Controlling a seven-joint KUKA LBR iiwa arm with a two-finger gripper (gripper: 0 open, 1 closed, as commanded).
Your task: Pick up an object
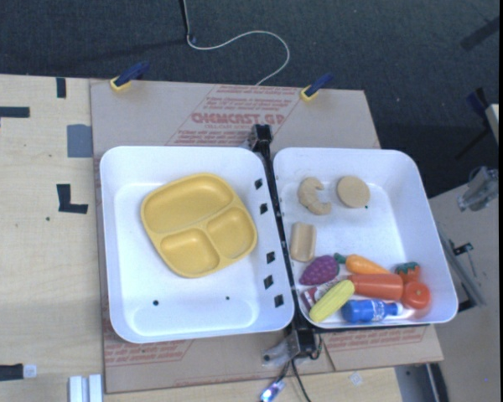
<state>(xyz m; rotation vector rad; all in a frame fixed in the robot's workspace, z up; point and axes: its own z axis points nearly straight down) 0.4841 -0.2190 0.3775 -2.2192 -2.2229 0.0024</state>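
Camera view: left bin (126, 308) holds yellow tray (199, 223); right bin (419, 216) toy food.

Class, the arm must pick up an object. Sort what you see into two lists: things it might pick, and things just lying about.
Might pick: croissant, round cookie, bread piece, grapes, carrot, corn, tomato, blue bottle.

Lying about: yellow divided tray, cardboard sheet, white cable, clamps.

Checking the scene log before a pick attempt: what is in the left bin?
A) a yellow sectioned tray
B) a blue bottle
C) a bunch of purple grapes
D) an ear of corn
A: the yellow sectioned tray lies alone in the left bin, while the toy foods sit in the right bin.
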